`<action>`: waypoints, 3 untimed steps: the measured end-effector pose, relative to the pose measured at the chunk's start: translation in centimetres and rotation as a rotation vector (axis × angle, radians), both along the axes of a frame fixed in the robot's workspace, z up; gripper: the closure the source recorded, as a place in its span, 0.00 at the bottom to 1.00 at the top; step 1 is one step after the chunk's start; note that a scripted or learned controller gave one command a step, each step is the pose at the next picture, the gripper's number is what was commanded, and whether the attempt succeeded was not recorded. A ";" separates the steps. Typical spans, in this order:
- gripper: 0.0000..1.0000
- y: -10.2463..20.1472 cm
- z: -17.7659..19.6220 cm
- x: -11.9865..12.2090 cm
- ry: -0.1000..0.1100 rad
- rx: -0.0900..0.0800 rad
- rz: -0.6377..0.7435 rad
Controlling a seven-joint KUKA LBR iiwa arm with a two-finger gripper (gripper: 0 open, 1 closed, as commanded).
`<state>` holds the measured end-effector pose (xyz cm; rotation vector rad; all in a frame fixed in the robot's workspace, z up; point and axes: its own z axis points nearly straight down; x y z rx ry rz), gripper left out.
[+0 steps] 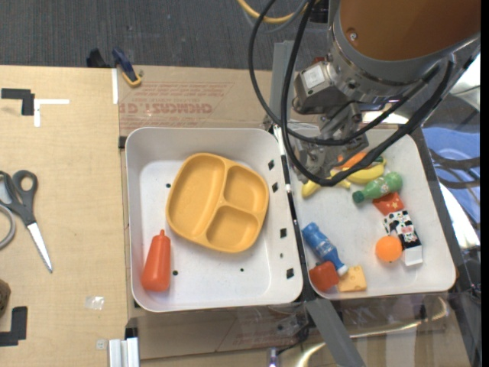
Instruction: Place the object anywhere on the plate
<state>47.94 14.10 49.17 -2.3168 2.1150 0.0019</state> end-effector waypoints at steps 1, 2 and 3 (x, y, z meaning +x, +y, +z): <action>1.00 2.8 -0.1 1.5 0.001 0.000 0.400; 1.00 2.0 -0.1 1.3 0.000 0.000 0.826; 1.00 -2.2 -2.7 1.0 0.002 0.001 1.164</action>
